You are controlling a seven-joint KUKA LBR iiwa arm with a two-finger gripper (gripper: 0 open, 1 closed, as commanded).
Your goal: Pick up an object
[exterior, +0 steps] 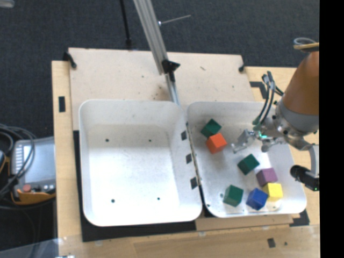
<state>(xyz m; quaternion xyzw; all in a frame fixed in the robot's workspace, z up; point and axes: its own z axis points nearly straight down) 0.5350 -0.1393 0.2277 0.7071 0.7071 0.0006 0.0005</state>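
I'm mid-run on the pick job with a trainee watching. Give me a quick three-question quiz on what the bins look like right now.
1. True or false: all the blocks lie in the right bin.
2. How many green blocks are there? A) one B) two C) three
3. Which block touches the orange block?

Key
1. True; the left bin holds no blocks.
2. C: one by the orange block, one mid-bin, one at the near wall.
3. The upper green block. The purple block, yellow block and blue block cluster apart from it; the gripper hovers beside it.
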